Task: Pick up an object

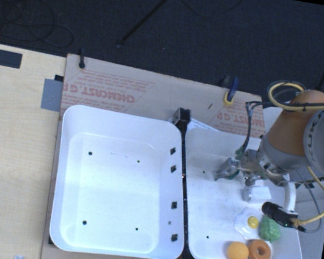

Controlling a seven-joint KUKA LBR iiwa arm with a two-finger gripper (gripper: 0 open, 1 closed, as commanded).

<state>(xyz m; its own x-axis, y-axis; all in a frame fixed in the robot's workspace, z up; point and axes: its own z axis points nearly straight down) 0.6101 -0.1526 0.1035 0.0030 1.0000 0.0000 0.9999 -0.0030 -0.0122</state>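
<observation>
In the right bin (207, 227), several small toys lie at the front right corner: an orange ball (238, 252), a brown donut (260, 252), a green lump (270, 229) and a white fried egg with a yellow yolk (250, 222). My gripper (236, 181) hangs over the back middle of this bin, up and to the left of the toys. Its two metal fingers (225, 169) are spread apart, so it is open, with nothing between them. The grey arm with its orange band (293, 127) comes in from the right.
The left bin (82, 124) sits beside the right one, with a black divider clip strip (179, 178) between them. Both rest on a cardboard sheet (131, 92) on the wooden bench. Cables (295, 217) trail from the wrist near the green lump.
</observation>
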